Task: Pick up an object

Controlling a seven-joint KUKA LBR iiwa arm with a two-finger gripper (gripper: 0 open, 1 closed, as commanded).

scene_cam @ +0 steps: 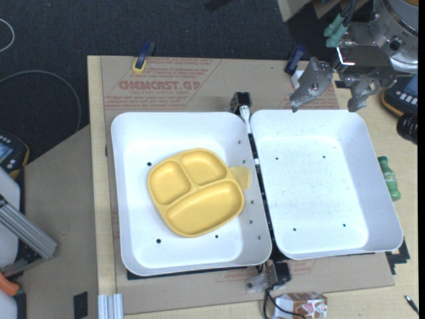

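Observation:
A yellow divided plate (194, 191) with three compartments lies flat in the left white bin (133, 138), a small yellow piece (240, 176) peeking out at its right edge. My gripper (330, 92) hangs at the upper right, above the far rim of the right white bin (332, 138). Its two grey fingers (307, 87) are spread wide apart with nothing between them. The plate is well to the left of and below the gripper in the view.
The two bins sit side by side on a cardboard sheet (166, 82), joined by a black clamp (240, 102). A green object (389, 178) lies outside the right bin's right rim. Blue-and-yellow clips (142, 57) hold the cardboard's far edge.

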